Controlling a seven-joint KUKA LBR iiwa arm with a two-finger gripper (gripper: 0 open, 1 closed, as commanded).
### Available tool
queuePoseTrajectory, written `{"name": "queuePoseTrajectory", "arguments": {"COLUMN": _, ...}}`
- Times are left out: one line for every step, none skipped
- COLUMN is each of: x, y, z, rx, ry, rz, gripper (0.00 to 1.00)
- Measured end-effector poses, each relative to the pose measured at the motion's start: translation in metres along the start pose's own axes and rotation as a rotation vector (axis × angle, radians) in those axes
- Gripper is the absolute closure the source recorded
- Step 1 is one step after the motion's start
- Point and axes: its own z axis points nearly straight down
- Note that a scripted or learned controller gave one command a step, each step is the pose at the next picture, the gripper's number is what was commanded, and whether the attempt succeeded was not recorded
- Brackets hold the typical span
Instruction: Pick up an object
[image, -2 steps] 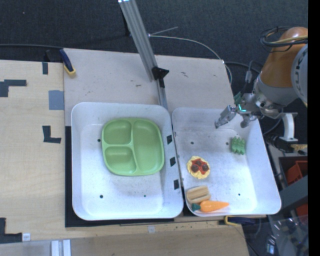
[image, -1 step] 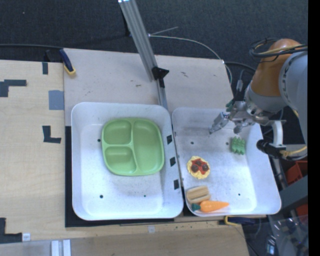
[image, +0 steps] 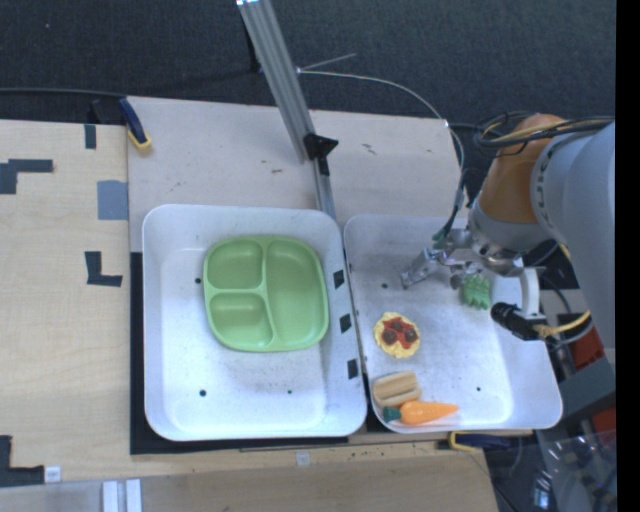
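My gripper hangs low over the upper middle of the right bin, reaching in from the right on the grey arm with its orange band. A small green toy lies just right of it, close under the wrist. Below and to the left lies a round yellow pizza toy with red topping. A tan hot-dog bun and an orange carrot rest at the bin's front left corner. Nothing shows in the gripper's grasp.
The left bin holds a green divided plate. A metal pole slants down to the divider between the bins. Black cables and fittings hang off the arm over the right bin's right side.
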Motion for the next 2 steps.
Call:
{"name": "queuePoseTrajectory", "arguments": {"x": 0.001, "y": -0.001, "z": 0.009, "rx": -0.005, "ry": -0.002, "rz": -0.001, "gripper": 0.00}}
{"name": "queuePoseTrajectory", "arguments": {"x": 0.001, "y": 0.000, "z": -0.002, "rx": -0.005, "ry": -0.001, "rz": -0.002, "gripper": 1.00}}
